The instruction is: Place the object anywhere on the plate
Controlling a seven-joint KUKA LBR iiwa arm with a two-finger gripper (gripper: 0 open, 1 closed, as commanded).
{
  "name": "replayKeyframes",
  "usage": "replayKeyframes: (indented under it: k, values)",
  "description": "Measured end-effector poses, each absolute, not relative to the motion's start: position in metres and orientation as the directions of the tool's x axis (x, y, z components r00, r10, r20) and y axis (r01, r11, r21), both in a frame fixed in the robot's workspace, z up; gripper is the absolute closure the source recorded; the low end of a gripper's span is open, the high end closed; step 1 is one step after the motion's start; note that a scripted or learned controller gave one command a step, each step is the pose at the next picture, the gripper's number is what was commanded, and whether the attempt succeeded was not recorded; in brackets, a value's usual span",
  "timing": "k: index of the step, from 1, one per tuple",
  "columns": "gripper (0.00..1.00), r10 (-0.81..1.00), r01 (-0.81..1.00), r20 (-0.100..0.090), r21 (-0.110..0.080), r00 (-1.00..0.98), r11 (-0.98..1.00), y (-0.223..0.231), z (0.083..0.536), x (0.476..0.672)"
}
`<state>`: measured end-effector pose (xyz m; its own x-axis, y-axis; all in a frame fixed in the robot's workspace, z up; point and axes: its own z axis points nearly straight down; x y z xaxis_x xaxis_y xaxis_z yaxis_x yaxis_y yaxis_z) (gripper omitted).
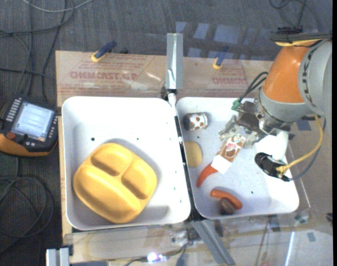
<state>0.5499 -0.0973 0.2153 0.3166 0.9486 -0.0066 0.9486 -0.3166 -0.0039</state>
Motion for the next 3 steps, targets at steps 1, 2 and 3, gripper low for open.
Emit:
replayKeyframes:
  k: [1, 2, 3]
  values:
    - [1.00, 0.983, 0.983, -0.002, -0.003, -0.185, 0.185, -0.033, 0.295, 0.526]
    - [1.00, 0.915, 0.915, 0.001, -0.005, -0.404, 0.404, -0.036, 0.258, 0.484]
    - [1.00, 0.763, 0.763, 0.002, -0.002, -0.646, 0.646, 0.000, 0.257, 0.517]
